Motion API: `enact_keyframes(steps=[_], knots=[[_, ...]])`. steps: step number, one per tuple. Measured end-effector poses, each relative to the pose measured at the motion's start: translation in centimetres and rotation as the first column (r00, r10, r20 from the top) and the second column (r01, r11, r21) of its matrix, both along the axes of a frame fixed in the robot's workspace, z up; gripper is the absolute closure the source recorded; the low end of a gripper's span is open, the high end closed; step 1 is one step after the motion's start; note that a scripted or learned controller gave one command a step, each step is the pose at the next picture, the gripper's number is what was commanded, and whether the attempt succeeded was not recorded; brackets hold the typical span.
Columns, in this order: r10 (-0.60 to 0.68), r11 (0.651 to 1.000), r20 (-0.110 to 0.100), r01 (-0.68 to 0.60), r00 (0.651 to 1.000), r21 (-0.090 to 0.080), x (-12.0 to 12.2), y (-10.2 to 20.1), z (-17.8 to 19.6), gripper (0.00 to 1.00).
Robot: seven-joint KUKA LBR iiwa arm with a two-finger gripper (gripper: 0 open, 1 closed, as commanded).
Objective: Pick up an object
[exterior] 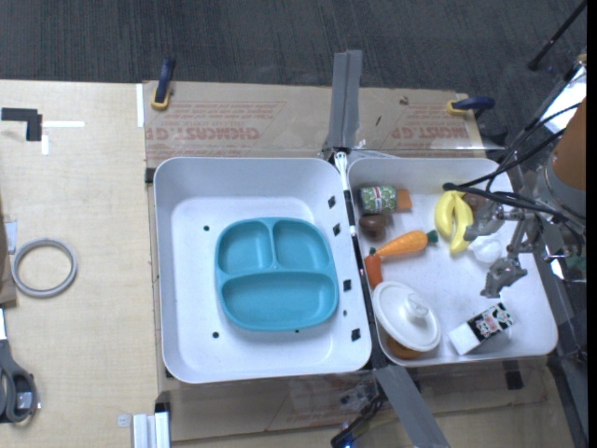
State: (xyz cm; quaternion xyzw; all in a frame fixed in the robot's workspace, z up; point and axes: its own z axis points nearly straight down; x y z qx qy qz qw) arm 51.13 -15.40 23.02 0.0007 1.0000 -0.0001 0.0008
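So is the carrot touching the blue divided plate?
Apart. The camera view shows the carrot in the right bin and the blue plate in the left bin.

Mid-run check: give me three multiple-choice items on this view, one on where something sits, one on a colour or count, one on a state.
1. Where is the blue divided plate?
A. In the left bin
B. In the right bin
C. On the bare bench

2. What colour is the banana?
A. Green
B. Yellow
C. Red

3. How does the carrot lie?
A. Standing on end
B. On its side on the bin floor
C. On the plate

Answers: 1 A, the plate rests in the left bin. 2 B, it is yellow, in the right bin near the gripper. 3 B, it lies flat, beside the white lidded pot.
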Motion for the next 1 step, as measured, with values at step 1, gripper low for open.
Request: enact_keyframes(steps=[1], knots=[[0.035, 0.999, 0.001, -0.035, 0.999, 0.000, 0.78, 2.58, -13.43, 0.00]])
